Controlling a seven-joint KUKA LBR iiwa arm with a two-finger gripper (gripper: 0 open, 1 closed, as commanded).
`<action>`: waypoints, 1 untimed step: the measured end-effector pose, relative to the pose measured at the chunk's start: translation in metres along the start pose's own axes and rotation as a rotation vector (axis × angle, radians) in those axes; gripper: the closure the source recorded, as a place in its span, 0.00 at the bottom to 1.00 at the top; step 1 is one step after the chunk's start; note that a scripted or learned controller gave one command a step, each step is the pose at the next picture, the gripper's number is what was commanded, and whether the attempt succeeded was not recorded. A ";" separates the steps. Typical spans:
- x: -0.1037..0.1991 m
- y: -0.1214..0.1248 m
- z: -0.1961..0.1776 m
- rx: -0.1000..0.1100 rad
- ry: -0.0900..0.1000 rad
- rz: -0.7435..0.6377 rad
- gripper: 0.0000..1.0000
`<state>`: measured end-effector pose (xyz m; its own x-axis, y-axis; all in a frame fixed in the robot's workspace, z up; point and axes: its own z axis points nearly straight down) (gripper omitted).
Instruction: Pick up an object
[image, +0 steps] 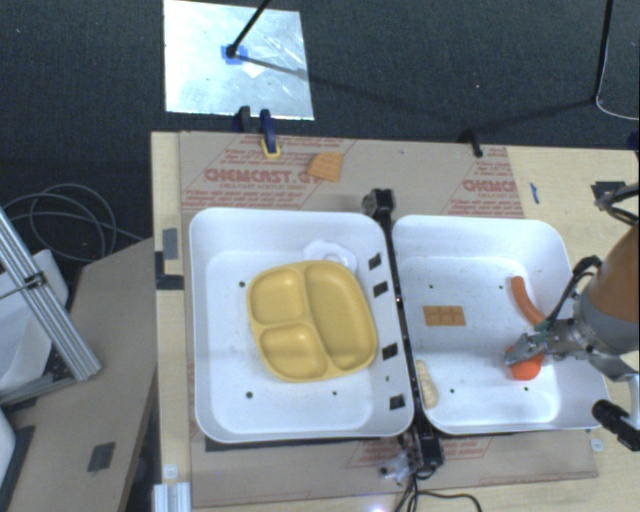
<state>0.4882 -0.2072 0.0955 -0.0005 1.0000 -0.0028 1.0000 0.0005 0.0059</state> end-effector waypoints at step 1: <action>0.102 0.000 -0.032 0.003 0.005 -0.011 1.00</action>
<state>0.4879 -0.1055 0.1275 -0.0119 0.9999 0.0025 0.9999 0.0119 0.0028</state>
